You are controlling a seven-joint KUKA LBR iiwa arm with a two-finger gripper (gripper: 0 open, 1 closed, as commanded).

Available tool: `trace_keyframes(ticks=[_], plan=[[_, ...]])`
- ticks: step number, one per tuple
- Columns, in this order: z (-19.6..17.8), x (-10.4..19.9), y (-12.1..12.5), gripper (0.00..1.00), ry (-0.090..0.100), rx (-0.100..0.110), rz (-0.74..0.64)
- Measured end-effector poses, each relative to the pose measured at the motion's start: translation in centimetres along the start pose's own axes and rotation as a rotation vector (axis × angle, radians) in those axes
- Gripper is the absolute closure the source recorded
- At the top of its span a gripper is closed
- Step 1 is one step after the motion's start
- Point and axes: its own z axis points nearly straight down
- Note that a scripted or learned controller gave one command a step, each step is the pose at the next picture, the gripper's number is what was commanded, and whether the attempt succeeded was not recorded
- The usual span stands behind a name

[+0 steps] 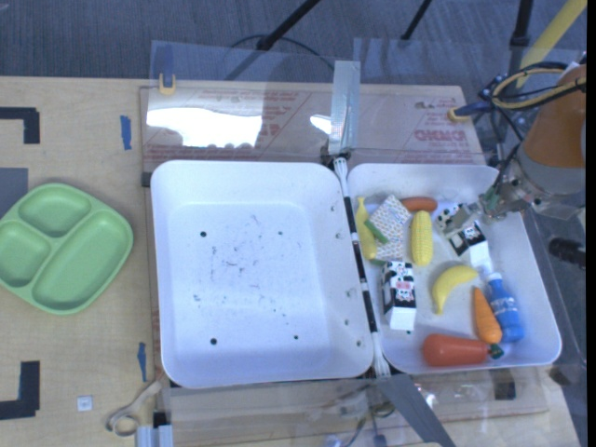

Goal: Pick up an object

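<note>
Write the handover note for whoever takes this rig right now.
Gripper: low over the right bin's far right corner, near a small black-and-white toy; finger state unclear, nothing seen held.
Objects: all in the right bin, including corn, banana, carrot, blue bottle and milk carton.
Done: no pick confirmed.
Left: grasp one object and lift it.
</note>
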Motion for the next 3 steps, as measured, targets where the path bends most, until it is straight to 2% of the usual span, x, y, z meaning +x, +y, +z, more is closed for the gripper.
trace_keyframes(ticks=[1,2,3], plan=[[-1.1,-0.1,0.1,1.0,-0.005,-0.005,-0.001],[0.7,2.6,2.7,1.0,-0.014,-0.004,0.119],[-10.9,6.0,2.8,1.0,-0.004,0.002,0.094]])
